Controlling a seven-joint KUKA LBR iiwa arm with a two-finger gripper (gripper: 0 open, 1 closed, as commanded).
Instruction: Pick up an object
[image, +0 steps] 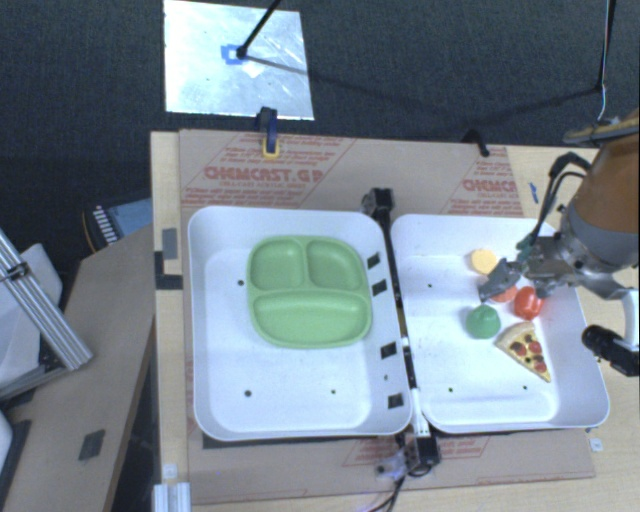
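In the right bin (440, 400) lie a yellow round piece (484, 261), a red tomato-like piece (526, 302), a green ball (483, 321) and a pizza slice (527, 350). My gripper (503, 283) reaches in from the right and hangs low among them, just left of the red piece, below the yellow one and above the green ball. The orange-banded wrist (610, 195) stands over the bin's right edge. Nothing shows between the fingers.
The left bin (220, 400) holds a green divided plate (308, 291). A black divider with clips (392, 300) runs between the bins. Cardboard (300, 165) underlies both. A metal sheet (238, 60) lies beyond the bench.
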